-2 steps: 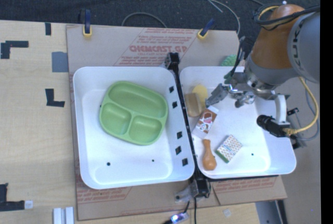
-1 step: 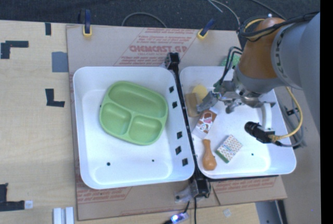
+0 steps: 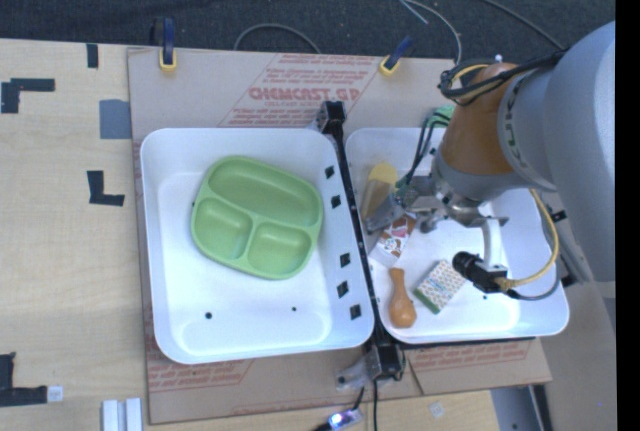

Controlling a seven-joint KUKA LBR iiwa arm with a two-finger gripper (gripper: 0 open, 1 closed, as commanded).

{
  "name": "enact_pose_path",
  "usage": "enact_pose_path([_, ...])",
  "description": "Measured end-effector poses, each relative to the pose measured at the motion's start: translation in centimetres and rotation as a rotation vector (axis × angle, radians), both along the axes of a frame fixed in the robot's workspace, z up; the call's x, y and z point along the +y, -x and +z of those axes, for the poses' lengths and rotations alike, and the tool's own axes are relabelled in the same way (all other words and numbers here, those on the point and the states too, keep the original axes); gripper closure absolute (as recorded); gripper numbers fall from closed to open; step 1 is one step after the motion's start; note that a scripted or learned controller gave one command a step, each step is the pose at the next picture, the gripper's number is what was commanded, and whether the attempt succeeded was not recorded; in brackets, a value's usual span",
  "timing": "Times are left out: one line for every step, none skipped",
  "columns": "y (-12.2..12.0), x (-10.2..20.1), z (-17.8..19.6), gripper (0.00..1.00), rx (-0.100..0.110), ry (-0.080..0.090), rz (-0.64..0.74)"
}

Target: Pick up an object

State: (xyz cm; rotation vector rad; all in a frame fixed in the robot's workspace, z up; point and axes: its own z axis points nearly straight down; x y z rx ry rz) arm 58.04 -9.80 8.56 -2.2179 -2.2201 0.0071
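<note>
Grey arm with orange band (image 3: 480, 144) reached into the right white bin (image 3: 530, 319). Its jaws (image 3: 392, 211) stood over small items; open or closed, cannot tell. Orange pear-shaped toy (image 3: 400, 299) and green-white carton (image 3: 438, 285) lay at 6 o'clock of them. Green divided plastic plate (image 3: 257, 217) sat in the left white bin (image 3: 180, 319).

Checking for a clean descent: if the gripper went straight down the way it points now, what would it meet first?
Probably the small white printed packet lying in the right white bin: the gripper points down just above it, with the yellow wedge-shaped block beside it. Depth is unclear from this slanted view.
</note>
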Motion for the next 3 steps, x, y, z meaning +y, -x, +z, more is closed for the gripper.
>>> enact_pose_path([-0.1, 0.1, 1.4, 1.00, -0.004, -0.002, 0.002])
enact_pose_path([-0.3, -0.8, 6.7, 1.00, -0.009, 0.000, 0.000])
enact_pose_path([-0.6, 0.3, 11.8, 1.00, -0.010, -0.001, 0.002])
